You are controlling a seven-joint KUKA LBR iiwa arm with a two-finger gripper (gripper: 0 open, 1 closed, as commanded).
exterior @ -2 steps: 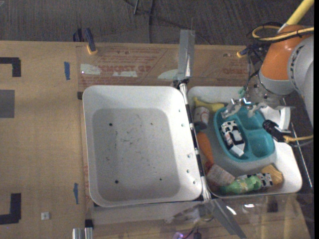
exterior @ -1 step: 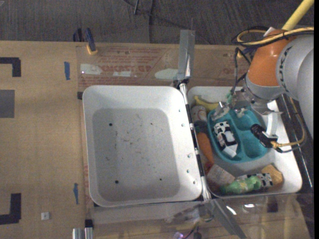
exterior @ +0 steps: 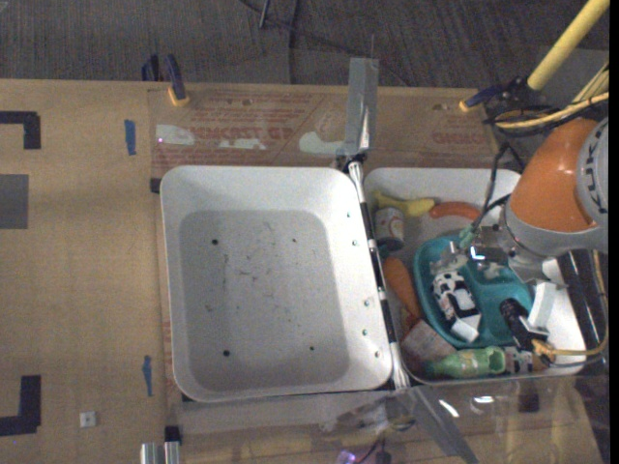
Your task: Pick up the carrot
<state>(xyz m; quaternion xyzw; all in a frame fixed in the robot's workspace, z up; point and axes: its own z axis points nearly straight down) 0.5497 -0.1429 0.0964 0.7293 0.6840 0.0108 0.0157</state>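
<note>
Carrot lying at the left wall of the right bin, about midway along that wall, orange, slanting down toward the bin's near edge. Hemmed in on its right by a teal dish, whose rim overlaps or touches it. Above it, a small can against the same wall, and beyond that a banana near the far left corner. Beside the banana, an orange thing along the far wall, kind hard to tell. Below the carrot, a tan packet at the near left corner, then a green bottle lying along the near edge. On the dish, a black-and-white item, too small to name.

Gripper low over the far rim of the dish, well right of the carrot, nothing visibly between the fingers; open or closed cannot be told, wrist and cables in the way. Arm grey with orange band, covering the right side of the bin.

Left bin alongside, sharing the middle divider, its floor bare apart from specks. Both bins resting on a cardboard-covered bench, blue tape marks toward its left part. Yellow pole crossing the far right corner.
</note>
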